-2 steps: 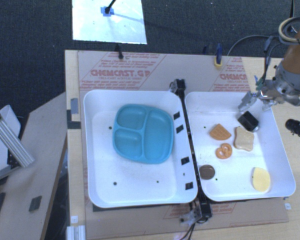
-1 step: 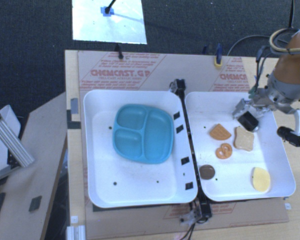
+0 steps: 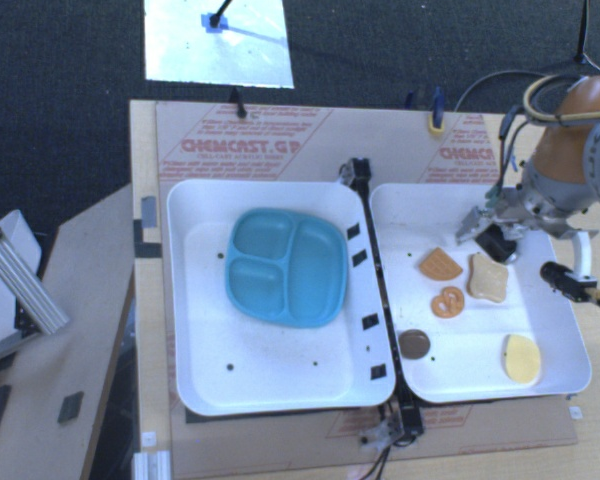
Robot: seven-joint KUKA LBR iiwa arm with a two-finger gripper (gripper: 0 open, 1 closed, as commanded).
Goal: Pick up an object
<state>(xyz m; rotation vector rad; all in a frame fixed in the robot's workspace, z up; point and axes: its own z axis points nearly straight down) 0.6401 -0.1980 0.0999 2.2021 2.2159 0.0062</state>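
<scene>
From the overhead camera you are looking down on a tabletop (image 3: 280, 133) with two shallow white bins set side by side. The left bin (image 3: 205, 368) carries a blue divided plate (image 3: 285, 268), lying flat near the bin's middle.

The right bin (image 3: 550, 373) holds the candidates for your pick. You have an orange wedge-shaped piece (image 3: 440, 264) toward the bin's centre, a pretzel (image 3: 447, 302) just below it, and a pale slice of bread (image 3: 488, 279) just beside both on the right. A round brown cookie (image 3: 414, 344) sits near the bin's left wall, and a yellow oval piece (image 3: 522, 358) lies near the lower right corner, well apart from the cookie.

Your arm (image 3: 570, 148) comes in from the right (orange band above the wrist), with the claw (image 3: 495, 236) hanging over the upper part of the right bin, just above the bread slice. You cannot tell whether the claw is spread or closed; nothing shows between its tips.
</scene>
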